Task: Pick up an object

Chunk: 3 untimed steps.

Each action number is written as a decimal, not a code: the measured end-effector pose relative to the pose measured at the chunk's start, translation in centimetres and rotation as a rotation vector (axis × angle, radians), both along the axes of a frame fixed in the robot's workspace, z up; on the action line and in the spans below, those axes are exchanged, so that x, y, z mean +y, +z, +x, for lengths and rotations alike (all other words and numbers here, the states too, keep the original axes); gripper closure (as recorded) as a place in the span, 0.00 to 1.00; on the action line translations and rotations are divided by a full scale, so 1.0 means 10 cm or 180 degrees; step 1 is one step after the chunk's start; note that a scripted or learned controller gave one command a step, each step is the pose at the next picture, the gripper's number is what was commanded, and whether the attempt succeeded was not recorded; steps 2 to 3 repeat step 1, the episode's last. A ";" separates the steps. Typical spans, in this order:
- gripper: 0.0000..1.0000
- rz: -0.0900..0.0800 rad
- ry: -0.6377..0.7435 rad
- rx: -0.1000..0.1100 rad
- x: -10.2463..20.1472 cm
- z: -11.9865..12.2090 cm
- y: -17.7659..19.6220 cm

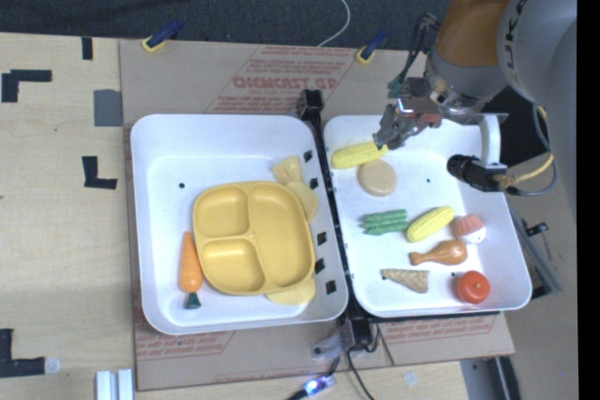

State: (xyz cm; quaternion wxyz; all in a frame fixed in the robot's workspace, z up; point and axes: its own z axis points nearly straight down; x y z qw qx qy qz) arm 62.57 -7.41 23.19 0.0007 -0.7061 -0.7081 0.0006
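My gripper (pixel 392 134) hangs over the back left part of the right bin (pixel 497 145), its fingers pointing down and left. A yellow corn cob (pixel 352 155) lies right at the fingertips, touching or nearly touching them. A round tan cookie (pixel 377 178) sits just in front of the cob. Further forward in the same bin lie a green bean pod (pixel 383 221), a second corn cob (pixel 429 222), a drumstick (pixel 439 253), a pink-and-white piece (pixel 468 228), a cone-shaped wedge (pixel 406 279) and a red tomato (pixel 472 287).
The left bin (pixel 155 164) holds a yellow divided tray (pixel 251 235), an orange carrot (pixel 189 268) beside it, and pale yellow pieces (pixel 291 171) at the tray's edges. A black divider (pixel 323 201) runs between the bins. The arm fills the upper right.
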 end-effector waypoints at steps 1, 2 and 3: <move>1.00 -0.0005 -0.0010 0.0002 -0.18 -0.03 -0.10; 1.00 -0.0005 -0.0010 0.0002 -0.18 -0.03 -0.10; 1.00 -0.0005 -0.0010 0.0002 -0.18 -0.03 -0.10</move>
